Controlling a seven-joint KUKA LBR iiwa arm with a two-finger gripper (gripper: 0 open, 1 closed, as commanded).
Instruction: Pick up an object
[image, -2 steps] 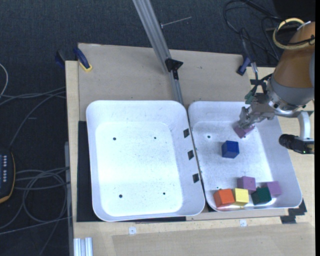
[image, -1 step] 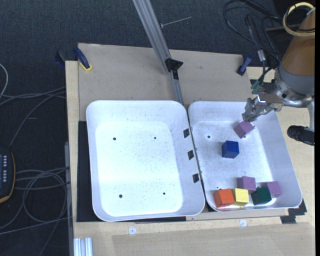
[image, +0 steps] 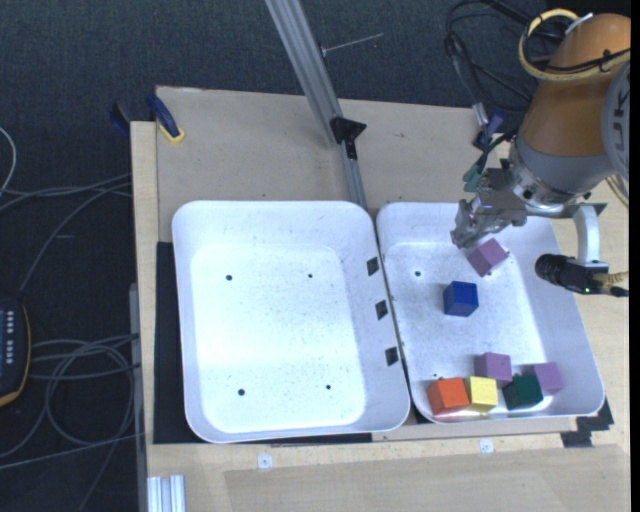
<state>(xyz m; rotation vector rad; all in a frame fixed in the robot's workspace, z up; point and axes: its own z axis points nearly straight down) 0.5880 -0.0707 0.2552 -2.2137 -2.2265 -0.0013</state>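
Fingers (image: 478, 237) pinch a tilted purple block (image: 488, 256), held over the right bin (image: 560, 300) toward its 12 o'clock end, from what I see. Just at 7 o'clock of that block, a blue cube (image: 460, 298) sits apart on the floor. Along the 6 o'clock wall cluster orange (image: 449, 394), yellow (image: 483, 392), green (image: 521, 391) and two purple cubes (image: 493, 365). At 9 o'clock lies the left bin (image: 200, 300).

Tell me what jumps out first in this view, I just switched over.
The gripper hangs over the right bin with a purple block at its tip, above a lone blue cube. A cluster of colored blocks crowds that bin's near edge.
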